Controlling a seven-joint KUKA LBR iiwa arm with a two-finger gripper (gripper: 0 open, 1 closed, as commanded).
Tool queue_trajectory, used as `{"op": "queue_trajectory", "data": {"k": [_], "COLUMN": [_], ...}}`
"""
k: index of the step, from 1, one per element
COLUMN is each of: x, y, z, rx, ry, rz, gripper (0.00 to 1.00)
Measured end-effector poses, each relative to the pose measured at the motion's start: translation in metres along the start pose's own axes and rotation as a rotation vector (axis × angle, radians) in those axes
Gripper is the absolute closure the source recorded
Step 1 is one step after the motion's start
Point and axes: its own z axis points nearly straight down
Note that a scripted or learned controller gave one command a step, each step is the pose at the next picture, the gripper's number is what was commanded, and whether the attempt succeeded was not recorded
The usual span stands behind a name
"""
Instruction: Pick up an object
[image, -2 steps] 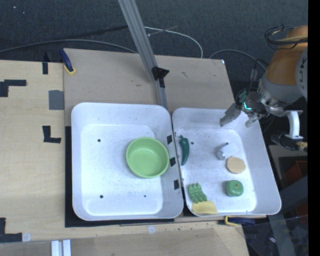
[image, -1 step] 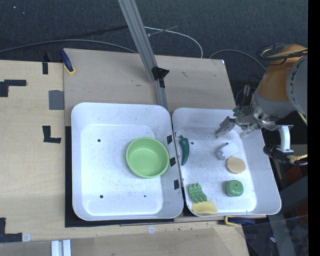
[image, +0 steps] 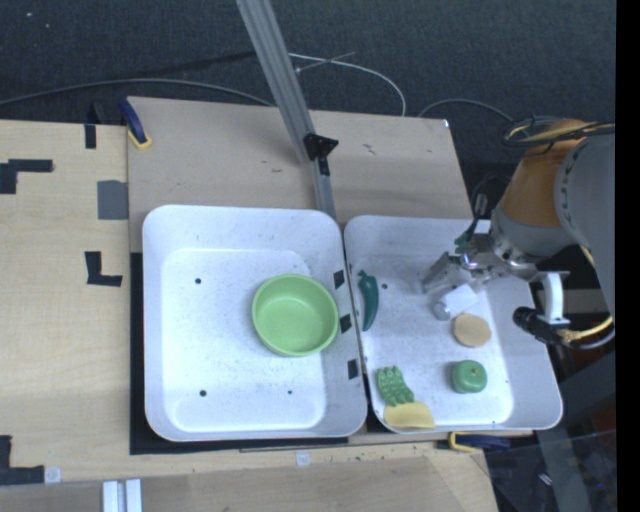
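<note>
My gripper (image: 437, 294) hangs low over the upper middle of the right bin (image: 530, 400), fingers apart and nothing between them. Just below and right of it lies a tan round disc (image: 471, 330). Further toward the front sits a green round piece (image: 468, 377). A dark green pepper (image: 368, 298) lies by the bin's left wall, to the gripper's left. A green ridged piece (image: 392, 384) and a yellow wedge (image: 408, 415) rest at the front left corner. A light green bowl (image: 294, 315) stands in the left bin (image: 180, 300).
A grey pole (image: 285, 90) slants down from the top to the wall between the two bins. The arm's orange band (image: 535, 190) and grey body stand over the right bin's right side, with cables beside them. The wooden bench (image: 60, 300) surrounds the bins.
</note>
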Motion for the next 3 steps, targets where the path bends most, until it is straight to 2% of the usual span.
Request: {"op": "queue_trajectory", "data": {"k": [1,2,3], "x": [0.001,0.001,-0.003], "y": [0.0,0.0,-0.005], "z": [0.012,0.002,-0.043], "rx": [-0.003,-0.003,-0.01], "ry": [-0.001,0.0,-0.001], "rz": [-0.002,-0.003,0.0], "gripper": [0.0,1.0,1.0]}}
